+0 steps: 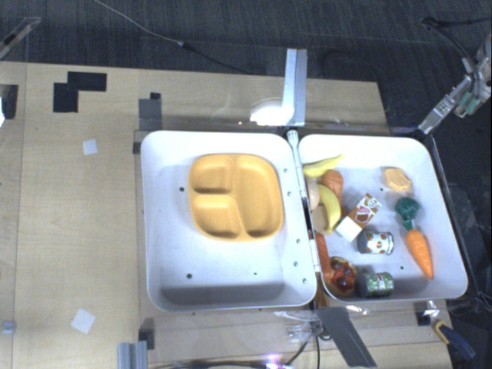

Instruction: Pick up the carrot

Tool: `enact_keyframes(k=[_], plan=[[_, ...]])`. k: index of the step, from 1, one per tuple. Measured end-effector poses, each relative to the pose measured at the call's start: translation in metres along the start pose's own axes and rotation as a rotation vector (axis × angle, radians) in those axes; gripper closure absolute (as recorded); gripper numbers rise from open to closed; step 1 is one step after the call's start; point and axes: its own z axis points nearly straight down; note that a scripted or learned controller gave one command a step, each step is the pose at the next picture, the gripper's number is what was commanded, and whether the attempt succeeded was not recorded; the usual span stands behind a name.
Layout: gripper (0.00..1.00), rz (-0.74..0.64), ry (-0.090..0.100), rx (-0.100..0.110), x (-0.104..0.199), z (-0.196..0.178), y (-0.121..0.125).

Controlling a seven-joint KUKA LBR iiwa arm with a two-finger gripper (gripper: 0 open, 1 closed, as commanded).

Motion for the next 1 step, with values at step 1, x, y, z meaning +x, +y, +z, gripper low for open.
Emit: enact_keyframes(k=[1], plan=[[1.0, 0.055, 0.016, 0.008, 0.0785, 0.0836, 0.0354]])
